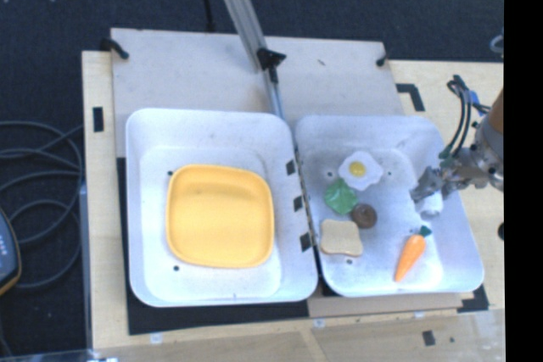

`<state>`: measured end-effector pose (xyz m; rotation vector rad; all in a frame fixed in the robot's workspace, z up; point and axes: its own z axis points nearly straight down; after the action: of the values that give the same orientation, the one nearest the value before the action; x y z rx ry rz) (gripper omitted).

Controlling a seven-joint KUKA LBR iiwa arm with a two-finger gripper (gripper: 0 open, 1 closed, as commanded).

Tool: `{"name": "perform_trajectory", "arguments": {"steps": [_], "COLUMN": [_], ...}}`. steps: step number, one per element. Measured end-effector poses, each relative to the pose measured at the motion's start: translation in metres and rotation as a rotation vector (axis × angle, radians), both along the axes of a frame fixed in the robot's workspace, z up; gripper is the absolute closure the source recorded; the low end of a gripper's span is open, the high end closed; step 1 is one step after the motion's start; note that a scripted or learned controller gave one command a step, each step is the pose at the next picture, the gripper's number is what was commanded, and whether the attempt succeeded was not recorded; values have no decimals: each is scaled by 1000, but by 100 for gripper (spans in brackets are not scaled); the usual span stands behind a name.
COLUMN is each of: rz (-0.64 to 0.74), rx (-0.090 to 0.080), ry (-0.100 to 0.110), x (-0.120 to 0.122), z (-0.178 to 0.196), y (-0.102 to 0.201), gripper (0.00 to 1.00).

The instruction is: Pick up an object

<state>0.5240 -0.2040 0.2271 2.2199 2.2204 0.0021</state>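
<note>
Tabletop [102, 208] carries two shallow white bins side by side: left bin [144, 140] holds a yellow plate [221, 214], right bin [462, 263] holds the small stuff. Arm [492, 131] reaches in from the right edge, and the gripper [431, 192] sits low over the right bin's right side, near the wall. Looks like approach/descend phase of the pick, nothing lifted yet as far as I can judge. Candidate objects, big to small: toast slice [341, 238] at the bin's lower left, carrot [409, 257] just below the gripper and apart from it, green piece [341, 198] mid-bin, fried egg [360, 169] above it, brown ball [365, 216] touching or just beside the green piece. Carrot is the nearest target; next move probably needs a short shift toward it and a drop to bin floor, jaws aligned across its narrow body. Gripper state: cannot tell, too blurred and small; a whitish blob at its tip may be part of it or an object, unclear.
</note>
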Motion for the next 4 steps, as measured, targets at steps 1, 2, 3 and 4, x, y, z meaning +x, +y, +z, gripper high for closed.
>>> {"name": "perform_trajectory", "arguments": {"steps": [1,2,3,4], "rz": [3,5,4,3], "rx": [1,1,1,1], "ry": [1,1,1,3], "x": [1,8,18,30], "z": [-3,4,14,7], "y": [50,110,156,199], "gripper": [100,100,100,100]}}
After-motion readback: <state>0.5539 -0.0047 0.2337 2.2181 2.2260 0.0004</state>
